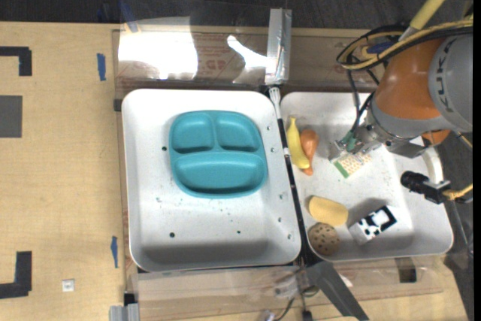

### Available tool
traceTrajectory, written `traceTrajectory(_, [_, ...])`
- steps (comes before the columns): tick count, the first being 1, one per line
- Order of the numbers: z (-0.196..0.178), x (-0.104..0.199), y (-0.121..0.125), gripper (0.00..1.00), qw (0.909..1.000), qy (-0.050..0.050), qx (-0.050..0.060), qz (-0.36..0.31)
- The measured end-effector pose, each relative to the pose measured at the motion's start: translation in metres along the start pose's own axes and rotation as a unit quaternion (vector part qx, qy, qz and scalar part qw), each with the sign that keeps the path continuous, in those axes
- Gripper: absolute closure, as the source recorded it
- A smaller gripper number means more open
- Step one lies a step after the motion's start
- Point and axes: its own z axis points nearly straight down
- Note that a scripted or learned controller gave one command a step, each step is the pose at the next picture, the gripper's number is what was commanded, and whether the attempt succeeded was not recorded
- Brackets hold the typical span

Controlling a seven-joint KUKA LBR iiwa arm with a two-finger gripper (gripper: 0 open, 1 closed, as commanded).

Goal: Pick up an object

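Gripper (353, 150) low in right bin (432, 237) middle, jaw state unclear; banana (297, 149) against left wall, open floor near right edge.

Two bins side by side on the surface (52, 184). Left bin (143, 237): divided tray (218, 152) in the middle, nothing else w/ it. Right bin (428, 229): banana (296, 148) along left wall, carrot (308, 146) touching it on the right; small card (352, 162) mid-bin under the arm's wrist; near front edge, potato-like lump (328, 210), cookie (324, 237) just in front of it, dice-like block (374, 222) to their right.
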Motion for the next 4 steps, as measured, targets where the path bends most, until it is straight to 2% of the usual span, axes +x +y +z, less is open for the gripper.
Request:
traceTrajectory(1, [0.001,0.0,-0.001,0.0,1.0,0.001,0.001,0.0])
traceTrajectory(2, [0.023,-0.004,0.038,0.0,0.9997,0.005,0.012,0.021])
traceTrajectory(3, [0.022,-0.01,0.018,0.0,0.9971,0.005,0.014,0.074])
traceTrajectory(4, [0.026,-0.029,0.077,0.0,0.9954,0.005,0.017,0.094])
